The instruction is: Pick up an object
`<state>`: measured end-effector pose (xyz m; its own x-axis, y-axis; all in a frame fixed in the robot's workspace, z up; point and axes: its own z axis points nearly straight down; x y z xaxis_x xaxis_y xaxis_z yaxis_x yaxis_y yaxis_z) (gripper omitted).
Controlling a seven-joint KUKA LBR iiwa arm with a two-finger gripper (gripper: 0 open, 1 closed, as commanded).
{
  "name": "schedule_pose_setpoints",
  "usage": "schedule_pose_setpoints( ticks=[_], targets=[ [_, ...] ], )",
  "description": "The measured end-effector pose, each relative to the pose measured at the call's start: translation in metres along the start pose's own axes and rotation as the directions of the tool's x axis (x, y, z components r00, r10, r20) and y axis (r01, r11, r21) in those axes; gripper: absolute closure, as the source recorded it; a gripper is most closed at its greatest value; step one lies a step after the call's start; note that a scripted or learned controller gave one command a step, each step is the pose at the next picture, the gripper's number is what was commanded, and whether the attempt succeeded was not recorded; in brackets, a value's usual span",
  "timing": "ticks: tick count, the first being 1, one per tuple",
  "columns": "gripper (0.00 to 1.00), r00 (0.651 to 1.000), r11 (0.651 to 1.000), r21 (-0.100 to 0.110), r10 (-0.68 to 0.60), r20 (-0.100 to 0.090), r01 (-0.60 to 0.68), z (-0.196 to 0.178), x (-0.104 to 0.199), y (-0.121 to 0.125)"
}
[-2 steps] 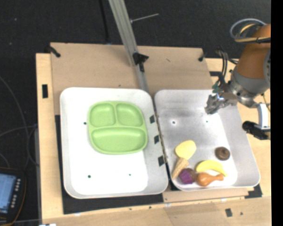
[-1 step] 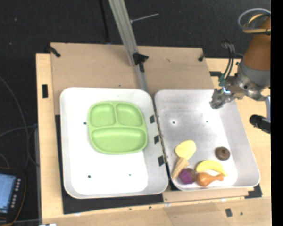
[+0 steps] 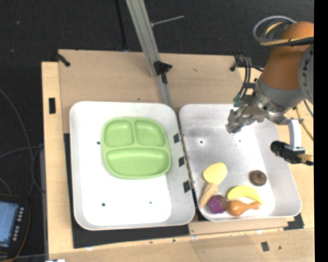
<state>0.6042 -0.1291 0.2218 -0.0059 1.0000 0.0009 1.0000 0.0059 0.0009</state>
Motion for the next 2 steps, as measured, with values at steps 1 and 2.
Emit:
schedule_pose_setpoints(
  ticks=[1, 2],
  targets=[
    [1.0, 1.0, 1.0, -0.001, -0.001, -0.001, 0.001, -0.015, 0.046, -0.016],
    [1.0, 1.0, 1.0, 0.001, -0.001, -0.001, 0.001, -0.007, 0.1, -0.03]
  ],
)
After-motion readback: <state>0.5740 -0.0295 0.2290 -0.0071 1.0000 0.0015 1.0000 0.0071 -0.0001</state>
